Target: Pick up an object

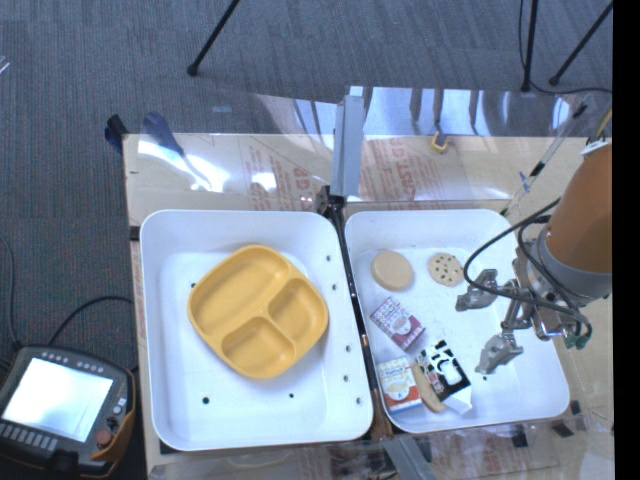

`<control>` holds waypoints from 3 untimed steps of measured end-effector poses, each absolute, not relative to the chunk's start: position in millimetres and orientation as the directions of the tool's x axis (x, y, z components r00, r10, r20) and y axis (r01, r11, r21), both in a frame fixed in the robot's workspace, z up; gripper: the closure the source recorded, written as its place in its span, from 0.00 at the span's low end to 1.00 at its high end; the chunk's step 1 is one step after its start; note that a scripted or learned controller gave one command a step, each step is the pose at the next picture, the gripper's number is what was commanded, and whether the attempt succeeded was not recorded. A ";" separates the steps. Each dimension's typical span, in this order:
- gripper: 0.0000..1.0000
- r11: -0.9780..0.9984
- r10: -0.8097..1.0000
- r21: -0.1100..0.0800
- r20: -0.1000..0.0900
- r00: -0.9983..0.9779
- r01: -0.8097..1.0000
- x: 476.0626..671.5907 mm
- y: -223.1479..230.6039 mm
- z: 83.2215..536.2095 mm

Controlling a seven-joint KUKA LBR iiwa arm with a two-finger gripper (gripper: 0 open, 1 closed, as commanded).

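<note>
My gripper (487, 324) hangs over the right side of the right bin (520, 243), its two fingers spread open with only white bin floor showing between them. To its left lie a black-and-white carton (443, 366), a small red-and-white box (399, 384) and a pink snack packet (397, 323). Farther back sit a plain tan round biscuit (392, 269) and a chocolate-chip cookie (444, 268). None of these touches the fingers. The carton is the nearest, a short way left of the lower fingertip (495, 356).
The left bin (170, 368) holds a yellow divided plate (258, 310). A grey upright post (346, 148) stands behind the seam between the bins. A teach pendant (62, 398) lies on the floor at lower left. Tripod legs stand behind the bench.
</note>
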State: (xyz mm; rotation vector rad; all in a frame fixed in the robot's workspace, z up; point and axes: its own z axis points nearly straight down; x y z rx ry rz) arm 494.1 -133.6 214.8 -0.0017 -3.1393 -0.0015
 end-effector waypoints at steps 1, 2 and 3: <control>0.00 0.995 0.099 0.002 0.004 -0.995 0.099 475.2 -82.4 85.7; 1.00 0.996 0.093 0.001 0.004 -0.996 0.093 475.9 -80.8 95.5; 1.00 0.999 -0.053 0.001 -0.006 -0.999 -0.053 477.8 -4.9 189.7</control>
